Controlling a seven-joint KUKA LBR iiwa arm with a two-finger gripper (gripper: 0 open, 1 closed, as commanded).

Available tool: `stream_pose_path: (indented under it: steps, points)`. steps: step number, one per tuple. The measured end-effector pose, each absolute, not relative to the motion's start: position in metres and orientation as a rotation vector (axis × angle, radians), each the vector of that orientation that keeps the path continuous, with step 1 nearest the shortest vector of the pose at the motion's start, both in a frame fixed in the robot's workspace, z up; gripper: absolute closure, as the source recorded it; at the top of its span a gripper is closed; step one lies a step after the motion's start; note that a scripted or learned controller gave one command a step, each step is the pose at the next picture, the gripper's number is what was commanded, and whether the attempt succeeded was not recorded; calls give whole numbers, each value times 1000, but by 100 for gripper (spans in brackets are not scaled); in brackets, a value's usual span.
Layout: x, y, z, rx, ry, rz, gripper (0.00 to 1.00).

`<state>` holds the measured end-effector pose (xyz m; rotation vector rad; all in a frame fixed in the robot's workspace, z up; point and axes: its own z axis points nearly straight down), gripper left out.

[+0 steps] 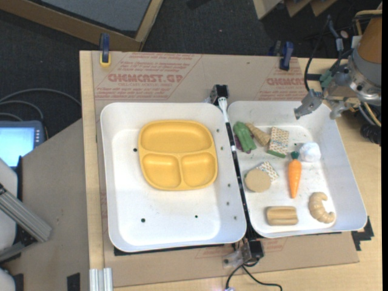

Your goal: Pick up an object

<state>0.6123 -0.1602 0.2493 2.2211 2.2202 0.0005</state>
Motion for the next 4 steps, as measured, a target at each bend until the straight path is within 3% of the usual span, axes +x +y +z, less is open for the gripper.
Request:
stream_pose_path:
  steps: [1, 2, 3, 4]
  points:
    - [567, -165, 148, 2233, 2226, -11, 0]
    - [523, -164, 81, 2228, 2223, -6, 0]
    - [527, -164, 95, 2221, 2216, 2, 100]
    - [543, -72, 191, 2205, 2229, 15, 100]
